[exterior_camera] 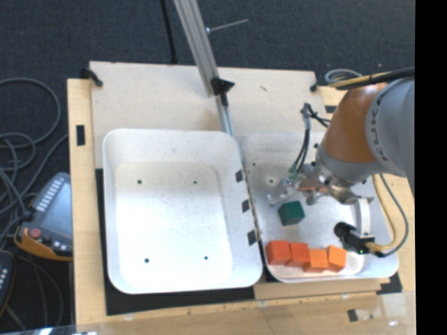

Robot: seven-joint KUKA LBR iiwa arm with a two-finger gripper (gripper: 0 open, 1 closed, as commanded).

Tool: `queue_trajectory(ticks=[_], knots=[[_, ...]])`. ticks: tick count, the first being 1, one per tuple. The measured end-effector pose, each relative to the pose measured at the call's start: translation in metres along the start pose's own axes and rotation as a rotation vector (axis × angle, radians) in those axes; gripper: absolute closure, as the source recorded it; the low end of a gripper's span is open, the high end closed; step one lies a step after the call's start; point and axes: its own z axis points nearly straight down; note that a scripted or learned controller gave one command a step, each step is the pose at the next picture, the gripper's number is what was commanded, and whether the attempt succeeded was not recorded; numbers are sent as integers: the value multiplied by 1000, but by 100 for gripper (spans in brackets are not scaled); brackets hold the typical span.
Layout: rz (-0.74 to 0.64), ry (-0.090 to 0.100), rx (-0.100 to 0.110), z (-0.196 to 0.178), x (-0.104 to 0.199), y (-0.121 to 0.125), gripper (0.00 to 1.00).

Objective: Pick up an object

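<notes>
Gripper (297,189) sits low over the right bin (260,152), reaching in from the right under the arm's orange band (349,128) and grey wrist; metal parts around it are small and cluttered, so cannot tell how it is set, and nothing is visibly held. Green block (291,212) lies on the bin floor just below and beside the gripper, tilted a little, apparently apart from it though the gap is hard to judge. Along the near wall of the same bin, four orange blocks (307,255) in a row, touching or nearly touching one another, well apart from the green block. A black fitting with cable (347,236) hangs near the right end of that row. Dark cables (305,135) run down beside the orange band toward the wrist. Left bin (119,152) lies just beside the right bin, walls touching or nearly so at the middle; a few dark specks on its floor. Both bins rest on a pale wooden bench (154,89). A slanted aluminium rail (197,37) rises from behind the bins. Off the bench at left, on dark carpet, a handheld pendant (49,211) and loose cables (21,124).
</notes>
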Motion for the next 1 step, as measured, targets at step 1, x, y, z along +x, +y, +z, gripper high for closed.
queue_trajectory(ticks=[1], knots=[[-3, -2, -8, 54, 8, -8, 0]])
